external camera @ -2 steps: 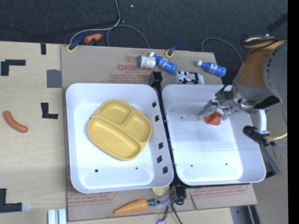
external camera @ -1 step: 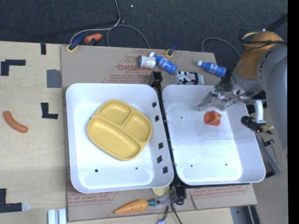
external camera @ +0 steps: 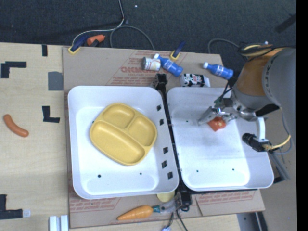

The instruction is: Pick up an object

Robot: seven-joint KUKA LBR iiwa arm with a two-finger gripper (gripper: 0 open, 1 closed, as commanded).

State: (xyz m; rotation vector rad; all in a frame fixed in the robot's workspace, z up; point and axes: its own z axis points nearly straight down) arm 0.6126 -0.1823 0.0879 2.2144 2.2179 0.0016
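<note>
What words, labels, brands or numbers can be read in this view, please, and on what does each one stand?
Nothing can be read for certain.
Red print on the cardboard sheet behind the left bin: too blurred to read.
Label on the white bottle: too small.
Labels on the two blue bottles: too small.
Black-and-white printed pack: blurred.

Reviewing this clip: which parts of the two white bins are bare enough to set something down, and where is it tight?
The right bin has bare floor across its near half, below the red object and the gripper. The left bin is mostly taken by the yellow divided plate; only strips along its left wall and near rim are free. It is tightest around the gripper, at the right bin's far right.
</note>
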